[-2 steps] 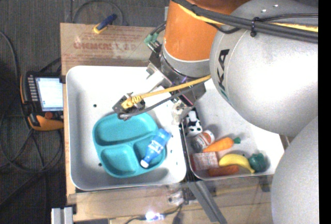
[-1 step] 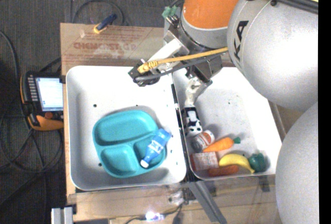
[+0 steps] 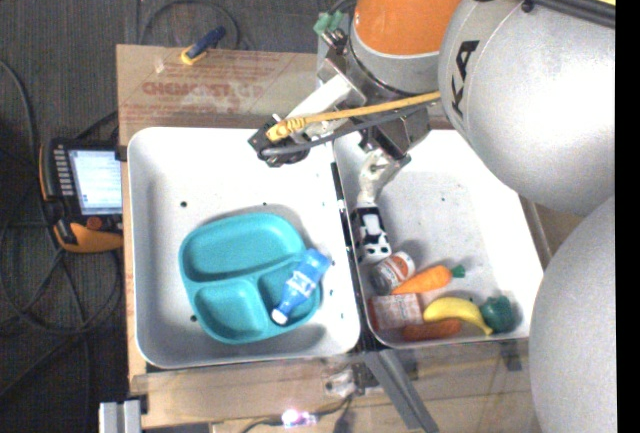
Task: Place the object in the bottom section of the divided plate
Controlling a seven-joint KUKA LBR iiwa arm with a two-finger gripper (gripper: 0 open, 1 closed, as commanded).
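Observation:
A teal divided plate [image 3: 225, 261] lies in the left white bin [image 3: 150, 221]. A blue bottle [image 3: 298, 286] lies on its side in the plate's lower right section, its upper end resting over the plate's rim. My gripper [image 3: 372, 171] hangs over the back of the divider between the two bins, well above and behind the plate. Nothing is visibly held in it. The arm's grey body and orange band cover the upper right of the view.
The right bin [image 3: 490, 211] holds a cow-patterned toy [image 3: 373, 239], a small jar [image 3: 392, 269], a carrot [image 3: 430, 278], a banana [image 3: 455, 311], a green item [image 3: 500, 313] and a reddish pack [image 3: 398, 311]. A pendant [image 3: 85, 186] lies left of the bins.

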